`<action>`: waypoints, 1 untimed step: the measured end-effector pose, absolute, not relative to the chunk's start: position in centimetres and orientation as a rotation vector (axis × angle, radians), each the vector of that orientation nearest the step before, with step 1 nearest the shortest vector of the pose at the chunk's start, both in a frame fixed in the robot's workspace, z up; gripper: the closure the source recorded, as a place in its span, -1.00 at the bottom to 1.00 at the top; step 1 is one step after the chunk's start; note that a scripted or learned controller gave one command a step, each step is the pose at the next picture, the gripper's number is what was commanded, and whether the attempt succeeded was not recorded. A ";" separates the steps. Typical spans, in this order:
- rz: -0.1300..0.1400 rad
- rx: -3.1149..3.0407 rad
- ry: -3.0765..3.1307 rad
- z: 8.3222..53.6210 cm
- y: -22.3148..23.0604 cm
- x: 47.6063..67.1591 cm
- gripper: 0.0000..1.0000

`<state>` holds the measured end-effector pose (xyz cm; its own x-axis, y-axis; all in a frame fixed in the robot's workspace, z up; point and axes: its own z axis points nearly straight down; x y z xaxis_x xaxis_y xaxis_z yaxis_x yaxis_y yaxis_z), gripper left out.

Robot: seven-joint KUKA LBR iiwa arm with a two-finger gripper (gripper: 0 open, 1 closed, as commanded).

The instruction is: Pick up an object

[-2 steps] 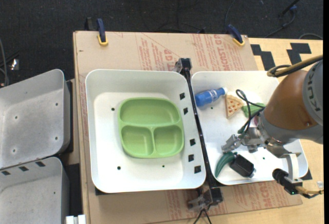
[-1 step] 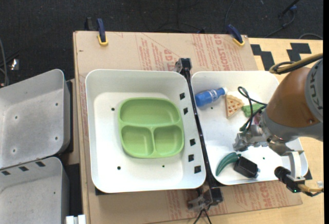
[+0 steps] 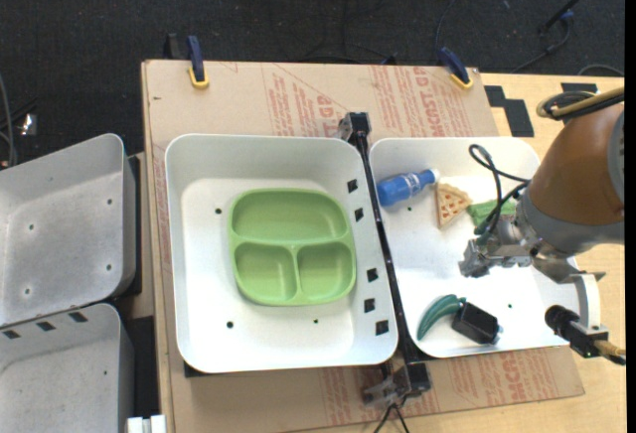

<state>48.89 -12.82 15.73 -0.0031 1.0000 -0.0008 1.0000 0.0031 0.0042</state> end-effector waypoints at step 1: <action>0.003 2.215 2.222 20.9 -12.9 50.0 1.00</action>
